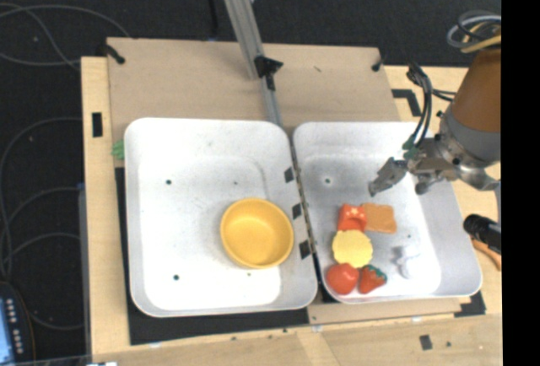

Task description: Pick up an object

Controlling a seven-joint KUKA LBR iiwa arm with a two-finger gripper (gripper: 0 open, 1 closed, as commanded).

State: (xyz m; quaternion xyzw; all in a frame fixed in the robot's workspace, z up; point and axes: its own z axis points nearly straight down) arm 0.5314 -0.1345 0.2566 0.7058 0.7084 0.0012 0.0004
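Observation:
The right bin [337, 145] holds a cluster of toy foods near its front: a red piece [351, 217], an orange slab [380, 218], a yellow scalloped piece [352, 248], a red tomato-like piece [341, 277], a strawberry [372, 278] and a small pale grey object [404, 261]. My gripper [403, 178] hangs over the right bin's right half, just behind and to the right of the orange slab. Its two dark fingers are spread apart with nothing between them.
A yellow bowl [256, 232] sits in the left bin [169, 153] near the divider. A metal pole [240, 10] rises from behind the bins. Cables trail on the dark floor at left. The arm's orange band [481, 90] is at the right edge.

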